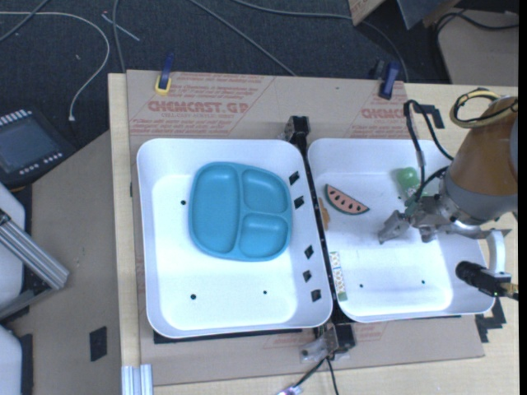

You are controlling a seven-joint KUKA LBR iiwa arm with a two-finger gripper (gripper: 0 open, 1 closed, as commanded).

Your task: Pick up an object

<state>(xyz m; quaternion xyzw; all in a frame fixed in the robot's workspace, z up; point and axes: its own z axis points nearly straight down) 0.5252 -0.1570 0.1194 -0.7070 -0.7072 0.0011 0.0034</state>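
watermelon slice in right bin, green object beside it, gripper nearby, fingers' state unclear, blue divided plate in left bin

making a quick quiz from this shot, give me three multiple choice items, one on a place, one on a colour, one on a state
1. Where does the blue plastic divided plate lie?
A. left white bin
B. right white bin
C. on the cardboard

2. What colour is the small round object near the arm?
A. yellow
B. green
C. purple

3. How does the watermelon-slice toy stand to the end effector?
A. between its fingers
B. lying apart from it
C. hanging under it

Answers:
1 A: the blue plastic divided plate lies in the left white bin.
2 B: the small round object is green.
3 B: the watermelon-slice toy lies on the floor of the right white bin, apart from the end effector.
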